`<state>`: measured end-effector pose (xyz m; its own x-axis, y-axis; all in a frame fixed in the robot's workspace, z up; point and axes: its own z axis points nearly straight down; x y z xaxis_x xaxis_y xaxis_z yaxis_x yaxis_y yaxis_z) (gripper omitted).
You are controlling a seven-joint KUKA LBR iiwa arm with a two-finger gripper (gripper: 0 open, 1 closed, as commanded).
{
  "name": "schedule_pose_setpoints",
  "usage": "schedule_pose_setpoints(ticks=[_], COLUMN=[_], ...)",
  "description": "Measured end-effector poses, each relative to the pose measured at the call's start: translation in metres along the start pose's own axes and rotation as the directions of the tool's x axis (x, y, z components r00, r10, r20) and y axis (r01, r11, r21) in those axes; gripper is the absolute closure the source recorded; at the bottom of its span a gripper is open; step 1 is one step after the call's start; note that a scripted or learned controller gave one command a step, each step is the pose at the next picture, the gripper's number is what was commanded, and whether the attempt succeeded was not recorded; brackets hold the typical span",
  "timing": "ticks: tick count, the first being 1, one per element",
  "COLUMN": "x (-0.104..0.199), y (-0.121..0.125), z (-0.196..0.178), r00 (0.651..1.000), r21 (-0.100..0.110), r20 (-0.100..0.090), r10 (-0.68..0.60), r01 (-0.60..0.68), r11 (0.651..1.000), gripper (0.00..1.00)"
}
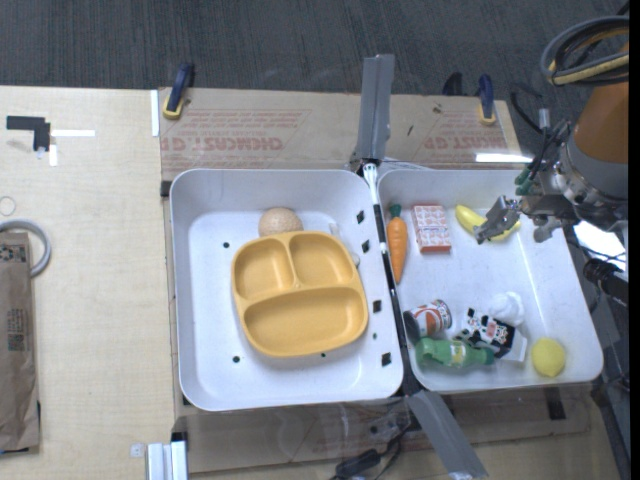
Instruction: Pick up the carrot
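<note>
Well left of the hand [515, 218] lies the carrot [397, 247] — hard against the right bin's [570, 268] left wall; hand's grip state — impossible to tell

The cardboard sheet [330, 128] lying under the far edges of both bins, at twelve o'clock, bears red print seen upside down and repeated, reading roughly "CHEMCO'S". The small carton [431, 227] in the right bin and the can [433, 319] at about five o'clock carry labels too small to read, as does the brown paper bag [17, 338] at nine o'clock.
</note>
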<state>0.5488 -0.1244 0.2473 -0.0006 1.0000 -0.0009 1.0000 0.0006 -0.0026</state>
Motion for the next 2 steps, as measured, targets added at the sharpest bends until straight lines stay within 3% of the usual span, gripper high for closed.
schedule_pose_setpoints(ticks=[1,2], x=[0.026,0.031], y=[-0.051,-0.069], z=[0.095,0.154], r00=[0.997,0.961], r21=[0.002,-0.009], r20=[-0.001,-0.002], r10=[0.083,0.276], r01=[-0.083,-0.276], r11=[0.997,0.961], gripper=[0.00,0.00])
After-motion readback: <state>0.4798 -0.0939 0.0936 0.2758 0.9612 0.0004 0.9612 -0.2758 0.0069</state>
